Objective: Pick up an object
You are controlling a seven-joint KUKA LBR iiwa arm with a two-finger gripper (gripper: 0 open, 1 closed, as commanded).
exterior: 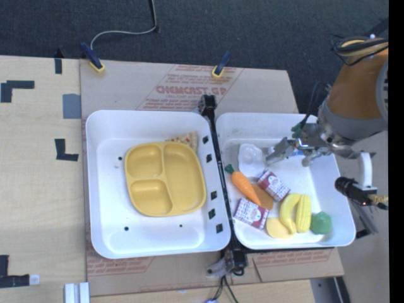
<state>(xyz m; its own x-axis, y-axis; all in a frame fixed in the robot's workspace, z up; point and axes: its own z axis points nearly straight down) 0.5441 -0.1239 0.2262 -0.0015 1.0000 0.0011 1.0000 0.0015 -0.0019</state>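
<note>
Nearest the camera, along the right bin's (328,242) front wall, lie a red-and-white packet (250,214), a banana (291,211) and a green toy (321,223); the carrot (248,189) runs diagonally from upper left to lower right. Above and right of it hover the jaws (282,149), parted and empty, pointing left.

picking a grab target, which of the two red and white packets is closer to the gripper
The upper packet, right of the carrot. It lies nearer the gripper than the lower packet by the bin's front.
</note>
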